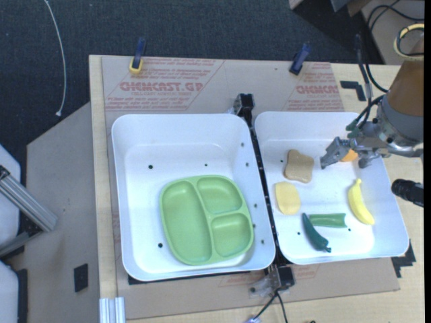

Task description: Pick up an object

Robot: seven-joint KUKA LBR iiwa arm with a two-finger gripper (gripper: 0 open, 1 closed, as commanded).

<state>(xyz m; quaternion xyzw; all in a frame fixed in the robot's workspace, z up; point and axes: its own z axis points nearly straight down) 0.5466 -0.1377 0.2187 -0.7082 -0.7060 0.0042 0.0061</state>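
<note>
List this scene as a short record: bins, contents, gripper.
left bin: green plate, three compartments
right bin: tan bread, yellow slice, banana, green pepper, dark green piece
gripper: above the right bin's far side, an orange thing at its tips; grasp cannot be told
arm: reaches in from the right

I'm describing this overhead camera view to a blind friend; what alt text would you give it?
A grey robot arm's gripper hovers over the right white bin, which holds a banana, a green pepper and two tan food pieces. The left bin holds a green divided plate.
</note>
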